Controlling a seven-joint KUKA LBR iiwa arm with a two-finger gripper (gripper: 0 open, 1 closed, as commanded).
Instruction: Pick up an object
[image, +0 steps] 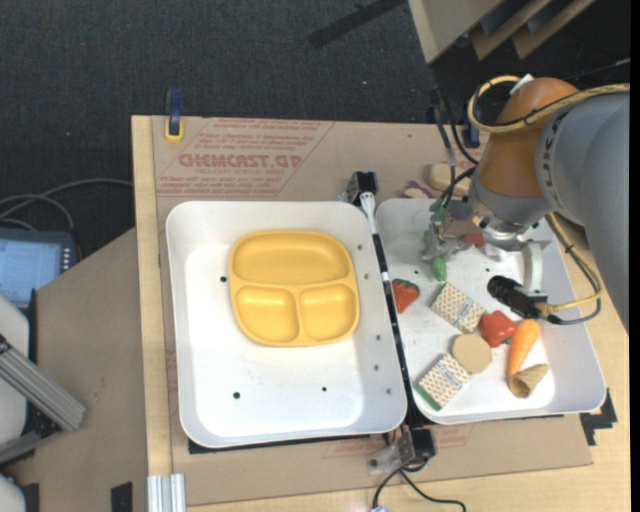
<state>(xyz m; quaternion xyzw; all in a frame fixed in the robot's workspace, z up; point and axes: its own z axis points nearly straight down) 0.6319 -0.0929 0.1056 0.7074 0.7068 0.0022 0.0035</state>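
Brown board (250, 150) covers the bench, w/ two white bins side by side on it. View-left bin (200, 380) holds a yellow plate (295, 285) w/ three sections, set toward the bin's far half. Grey arm (590, 150) comes in from view-right, orange band (520, 140) above the wrist, and reaches down over the far-left part of the view-right bin (565, 385). Gripper (441, 240) sits low there, near the wall btwn the bins; open or closed, can't tell.

Toys lie in the right bin: carrot (523, 343) near the right side, tip on a tan cone (529, 379). Checked block (455, 307) mid-bin; 2nd checked block (443, 380) at the near-left edge. Tan disc (471, 353) sits btwn them, touching the 2nd one. Red pepper (497, 325) is just beside the carrot. Red piece (404, 295) lies by the dividing wall. Green piece (438, 268) is smallest, directly under the gripper in view; contact unclear.
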